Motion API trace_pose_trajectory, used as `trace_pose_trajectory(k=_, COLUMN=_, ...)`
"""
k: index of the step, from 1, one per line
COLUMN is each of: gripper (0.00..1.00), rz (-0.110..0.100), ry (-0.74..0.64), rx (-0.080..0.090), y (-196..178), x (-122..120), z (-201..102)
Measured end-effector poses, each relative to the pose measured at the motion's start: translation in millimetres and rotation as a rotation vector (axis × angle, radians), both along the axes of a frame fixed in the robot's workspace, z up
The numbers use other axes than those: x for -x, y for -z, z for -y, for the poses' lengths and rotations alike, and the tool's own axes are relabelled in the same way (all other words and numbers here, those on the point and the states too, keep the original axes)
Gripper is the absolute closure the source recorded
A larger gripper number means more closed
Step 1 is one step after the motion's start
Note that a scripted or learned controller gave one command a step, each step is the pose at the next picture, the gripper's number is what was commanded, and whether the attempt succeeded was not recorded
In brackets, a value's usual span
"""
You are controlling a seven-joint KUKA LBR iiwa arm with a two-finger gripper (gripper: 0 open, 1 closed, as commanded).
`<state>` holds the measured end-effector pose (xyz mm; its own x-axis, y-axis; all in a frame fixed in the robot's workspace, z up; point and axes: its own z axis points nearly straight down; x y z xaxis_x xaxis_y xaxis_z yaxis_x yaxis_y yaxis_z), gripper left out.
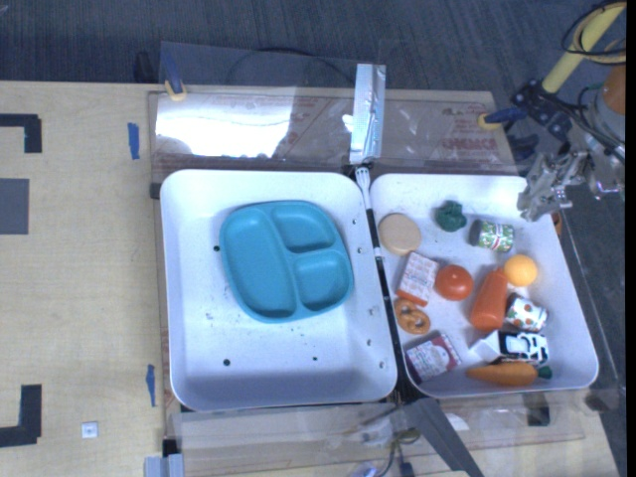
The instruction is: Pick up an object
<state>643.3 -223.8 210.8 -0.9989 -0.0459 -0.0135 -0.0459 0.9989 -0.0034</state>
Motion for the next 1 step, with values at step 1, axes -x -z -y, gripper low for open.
trace_pose_trajectory(k=1, gripper=1.0, rz=-0.003, ry=0.046, rx=-0.003, y=-2.7, x=-25.4, z=-1.0)
